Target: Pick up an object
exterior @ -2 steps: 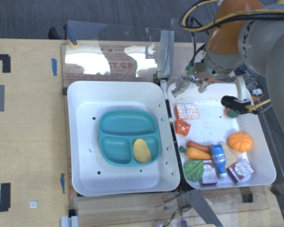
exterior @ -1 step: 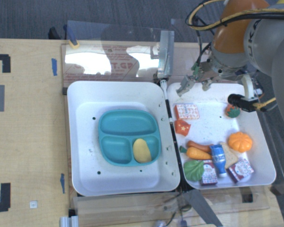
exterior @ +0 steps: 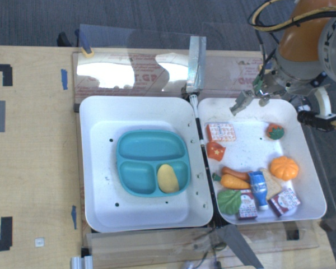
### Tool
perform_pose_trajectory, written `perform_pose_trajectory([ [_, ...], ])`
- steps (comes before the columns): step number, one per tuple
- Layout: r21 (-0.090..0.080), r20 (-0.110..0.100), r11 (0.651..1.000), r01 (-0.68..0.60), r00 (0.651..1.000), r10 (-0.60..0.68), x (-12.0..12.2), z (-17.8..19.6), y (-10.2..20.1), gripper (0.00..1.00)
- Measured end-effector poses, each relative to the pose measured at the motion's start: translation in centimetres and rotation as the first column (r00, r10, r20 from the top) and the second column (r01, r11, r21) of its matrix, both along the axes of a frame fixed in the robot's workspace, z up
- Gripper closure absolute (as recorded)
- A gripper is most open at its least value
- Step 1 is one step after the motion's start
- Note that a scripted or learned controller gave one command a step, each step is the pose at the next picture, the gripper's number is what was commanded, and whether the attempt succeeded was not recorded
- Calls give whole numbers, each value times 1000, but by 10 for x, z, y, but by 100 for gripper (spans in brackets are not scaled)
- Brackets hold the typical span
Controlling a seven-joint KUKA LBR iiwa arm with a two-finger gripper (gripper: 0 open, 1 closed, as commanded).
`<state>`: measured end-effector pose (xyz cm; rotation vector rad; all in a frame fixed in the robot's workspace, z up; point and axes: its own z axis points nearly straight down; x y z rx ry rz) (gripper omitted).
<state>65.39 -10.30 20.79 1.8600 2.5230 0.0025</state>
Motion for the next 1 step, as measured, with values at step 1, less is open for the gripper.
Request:
perform_pose_trajectory([
  [1, 3, -6, 980, -197, 980, 197, 5, -15, 15, 0],
])
